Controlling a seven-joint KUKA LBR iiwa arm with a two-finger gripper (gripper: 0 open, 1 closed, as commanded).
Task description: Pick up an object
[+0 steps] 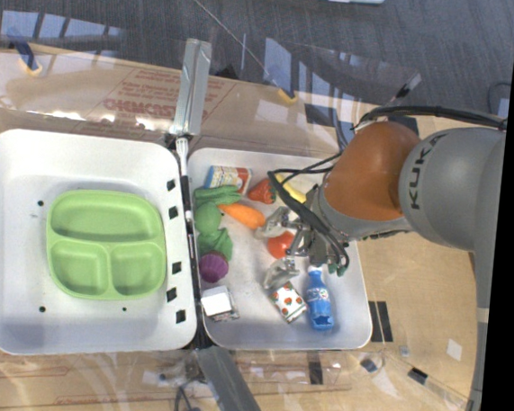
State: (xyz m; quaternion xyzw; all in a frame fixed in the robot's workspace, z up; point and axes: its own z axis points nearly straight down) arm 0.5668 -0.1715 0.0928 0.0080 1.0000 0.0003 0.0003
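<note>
Claw [287,248], grip unclear, over cluttered right bin [353,331]; green tray [107,244] in left bin [11,222].

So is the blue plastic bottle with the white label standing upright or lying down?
Lying down: the blue plastic bottle rests on its side on the right white bin's floor, near the gripper.

I see lots of stuff packed in the right bin [344,330]. The green leafy toy [213,216], the carrot [243,214] and the purple ball [214,266] crowd its left side. The blue bottle [319,298] and the spotted box [289,303] sit close together lower down. In the left bin [11,222], the green tray [107,245] fills the middle, with bare white floor all around it.
</note>
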